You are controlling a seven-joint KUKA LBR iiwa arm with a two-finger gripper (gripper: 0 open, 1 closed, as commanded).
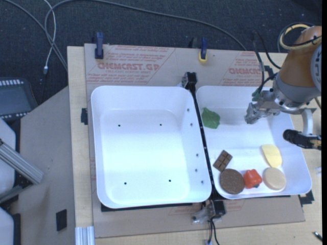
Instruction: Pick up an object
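I saw the gripper (251, 117) poised above the right bin (301, 180), its grip state beyond my telling, nothing lifted yet, every object still waiting.

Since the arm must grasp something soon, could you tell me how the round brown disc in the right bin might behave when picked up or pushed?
The brown disc looks flat and lies face down, so it would probably slide, not roll. Its low profile may give the gripper little to pinch. It touches the red piece, so a push would likely shift that too.
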